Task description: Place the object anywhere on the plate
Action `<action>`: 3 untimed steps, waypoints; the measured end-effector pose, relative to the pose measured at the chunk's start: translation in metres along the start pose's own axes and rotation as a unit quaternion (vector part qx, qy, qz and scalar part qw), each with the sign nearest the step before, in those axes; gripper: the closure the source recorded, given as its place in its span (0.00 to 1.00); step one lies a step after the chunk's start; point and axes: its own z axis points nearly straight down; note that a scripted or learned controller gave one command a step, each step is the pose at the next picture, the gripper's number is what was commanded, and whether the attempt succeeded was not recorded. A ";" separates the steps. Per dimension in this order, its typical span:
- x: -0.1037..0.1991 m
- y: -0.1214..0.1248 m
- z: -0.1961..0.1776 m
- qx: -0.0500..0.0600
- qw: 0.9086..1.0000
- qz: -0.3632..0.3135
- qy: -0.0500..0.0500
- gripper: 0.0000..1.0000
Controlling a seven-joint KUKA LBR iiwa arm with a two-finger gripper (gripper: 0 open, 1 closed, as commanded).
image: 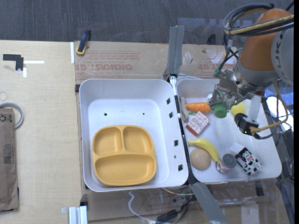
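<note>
A yellow plate [124,154] with three compartments lies in the left bin [126,92], toward its front. My gripper [219,100] hangs low over the back of the right bin [268,146]. Directly under it is a green object [220,110], partly hidden by the gripper. An orange carrot [198,107] lies just to the gripper's left, and a yellow lemon-like piece [238,108] just to its right.
Further forward, the right bin holds a red and white packet [198,122], a banana [206,147], a tan round item [201,159], a small can [226,163] and a cow-patterned carton [247,160]. A raised divider [178,120] separates the bins.
</note>
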 end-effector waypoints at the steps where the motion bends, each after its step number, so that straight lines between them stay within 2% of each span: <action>1: 0.048 -0.074 0.036 0.001 1.000 -0.026 0.000 1.00; 2: 0.048 -0.073 0.035 0.000 1.000 -0.025 0.001 0.00; 3: 0.048 -0.073 0.035 0.000 1.000 -0.025 0.001 0.00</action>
